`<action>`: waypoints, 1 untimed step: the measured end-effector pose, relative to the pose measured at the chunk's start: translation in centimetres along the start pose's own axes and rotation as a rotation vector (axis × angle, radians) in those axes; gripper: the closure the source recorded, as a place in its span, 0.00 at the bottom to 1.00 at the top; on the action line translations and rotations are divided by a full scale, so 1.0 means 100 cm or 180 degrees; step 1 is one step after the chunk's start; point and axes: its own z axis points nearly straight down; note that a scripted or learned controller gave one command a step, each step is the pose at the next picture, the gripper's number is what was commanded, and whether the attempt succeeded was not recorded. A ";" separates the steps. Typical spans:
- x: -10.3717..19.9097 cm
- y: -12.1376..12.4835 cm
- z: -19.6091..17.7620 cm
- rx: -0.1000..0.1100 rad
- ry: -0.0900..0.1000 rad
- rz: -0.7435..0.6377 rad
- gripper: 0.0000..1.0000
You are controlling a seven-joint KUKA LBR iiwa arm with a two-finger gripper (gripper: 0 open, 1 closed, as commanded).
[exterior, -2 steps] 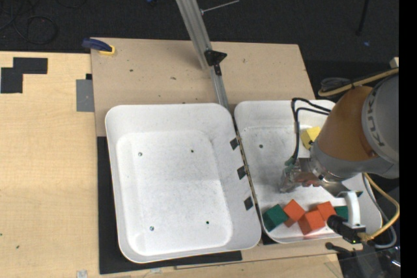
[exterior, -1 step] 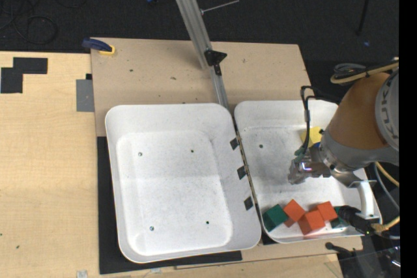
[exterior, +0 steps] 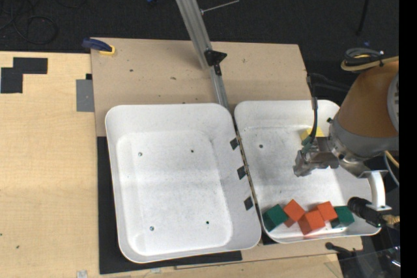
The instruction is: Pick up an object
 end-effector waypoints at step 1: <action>0.000 -0.001 -0.042 0.0000 -0.0002 0.0001 1.00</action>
